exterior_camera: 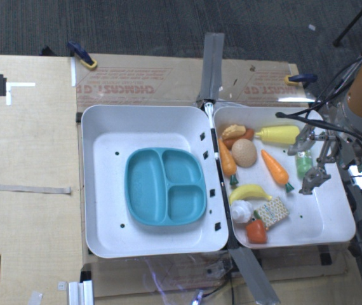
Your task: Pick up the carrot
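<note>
Two orange carrots with green stubs lie in the right bin (pixel 333 230). One carrot (pixel 274 166) lies slantwise in the middle. The other carrot (pixel 227 157) lies along the left wall. My gripper (pixel 308 170) hangs over the right side of this bin, a little to the right of the middle carrot and apart from it. It stands open. A small green item (pixel 303 164) shows in the gap between its fingers; whether they touch it I cannot tell.
Around the carrots lie a bread roll (pixel 234 131), a beige egg (pixel 244 152), a yellow squash (pixel 279 135), a banana (pixel 249 193), a patterned box (pixel 272 212) and a red piece (pixel 256 232). The left bin (pixel 98 170) holds a teal divided plate (pixel 166 186).
</note>
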Tool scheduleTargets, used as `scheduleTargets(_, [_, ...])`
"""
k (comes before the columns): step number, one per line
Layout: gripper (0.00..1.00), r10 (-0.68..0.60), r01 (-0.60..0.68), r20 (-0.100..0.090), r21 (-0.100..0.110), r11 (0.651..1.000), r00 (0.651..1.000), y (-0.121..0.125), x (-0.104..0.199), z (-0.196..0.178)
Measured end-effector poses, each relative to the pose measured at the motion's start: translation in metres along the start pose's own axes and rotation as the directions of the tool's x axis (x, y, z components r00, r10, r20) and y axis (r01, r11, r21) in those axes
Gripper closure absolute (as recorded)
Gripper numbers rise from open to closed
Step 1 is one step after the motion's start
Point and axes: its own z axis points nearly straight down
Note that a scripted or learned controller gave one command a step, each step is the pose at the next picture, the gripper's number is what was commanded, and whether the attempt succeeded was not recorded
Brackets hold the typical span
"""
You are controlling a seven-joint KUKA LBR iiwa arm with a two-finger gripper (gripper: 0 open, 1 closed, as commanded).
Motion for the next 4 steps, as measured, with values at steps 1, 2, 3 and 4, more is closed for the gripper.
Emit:
scheduleTargets(1, [0.0, -0.03, 0.03, 0.0, 0.0, 1.0, 1.0, -0.011, -0.047, 0.099])
scheduleTargets(2, [0.0, -0.076, 0.076, 0.008, 0.002, 0.997, 0.997, -0.013, -0.049, 0.15])
scheduleTargets(3, [1.0, -0.08, 0.08, 0.012, 0.004, 0.997, 0.997, -0.012, -0.051, 0.14])
scheduleTargets(4, [0.0, -0.08, 0.08, 0.012, 0.004, 0.997, 0.997, -0.012, -0.051, 0.14])
